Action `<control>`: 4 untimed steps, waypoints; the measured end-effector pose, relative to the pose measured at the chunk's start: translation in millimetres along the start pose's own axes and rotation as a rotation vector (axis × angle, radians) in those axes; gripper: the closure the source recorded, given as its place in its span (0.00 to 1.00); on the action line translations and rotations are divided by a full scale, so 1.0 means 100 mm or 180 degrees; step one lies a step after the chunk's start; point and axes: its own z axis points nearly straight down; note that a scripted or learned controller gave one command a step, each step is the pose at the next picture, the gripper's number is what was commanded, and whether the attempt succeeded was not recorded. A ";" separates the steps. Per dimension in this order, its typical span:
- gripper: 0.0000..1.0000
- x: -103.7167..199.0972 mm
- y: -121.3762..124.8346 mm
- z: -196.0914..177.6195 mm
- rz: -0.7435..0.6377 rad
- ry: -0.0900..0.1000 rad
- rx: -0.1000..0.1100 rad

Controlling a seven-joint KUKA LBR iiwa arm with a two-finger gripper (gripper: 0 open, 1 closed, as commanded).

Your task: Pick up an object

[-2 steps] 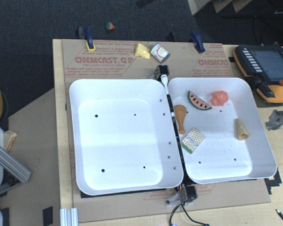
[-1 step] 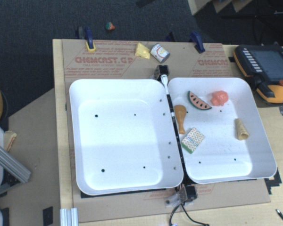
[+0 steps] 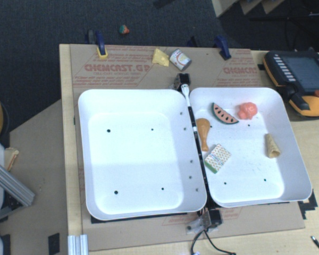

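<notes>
Green-white packet (image 3: 218, 158) beside drumstick (image 3: 203, 133), right bin (image 3: 295, 158).

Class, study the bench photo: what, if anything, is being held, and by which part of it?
Nothing is held. The watermelon slice, pink ball, chicken drumstick, patterned packet and tan cone all lie loose in the right bin.

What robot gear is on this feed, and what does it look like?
A handheld control pad lies at the bench's right edge: dark grey body, dark screen, pale buttons along its left side, orange-yellow casing beneath. A black cable trails off the front edge.
</notes>
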 end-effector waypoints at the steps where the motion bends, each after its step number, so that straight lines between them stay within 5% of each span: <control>1: 1.00 1.10 -0.09 0.71 -0.0017 0.0036 0.0066; 2: 1.00 1.93 -0.42 0.89 -0.0004 0.0026 0.0060; 3: 1.00 2.23 -0.47 -0.51 0.0002 0.0026 -0.0014; 4: 1.00 2.70 -0.70 1.11 0.0005 0.0018 0.0100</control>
